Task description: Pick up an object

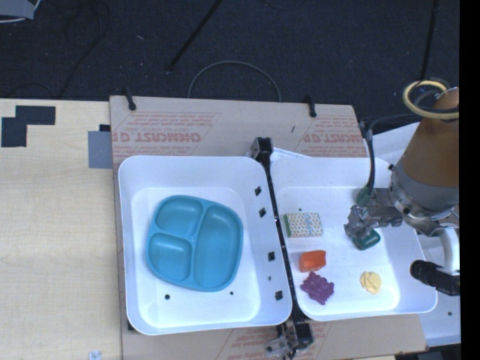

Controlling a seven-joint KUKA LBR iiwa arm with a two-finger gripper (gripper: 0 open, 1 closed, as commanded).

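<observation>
tool [365, 229]: over right bin [341, 178], near its right edge; grip state unclear
plate [195, 242]: left bin [187, 167]
block [313, 260]: right bin, near its front edge

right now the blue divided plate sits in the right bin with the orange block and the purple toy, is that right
Not quite. The camera view shows the blue divided plate in the left bin, alone. The orange block and the purple toy are in the right bin, as you said, where the gripper is.
</observation>
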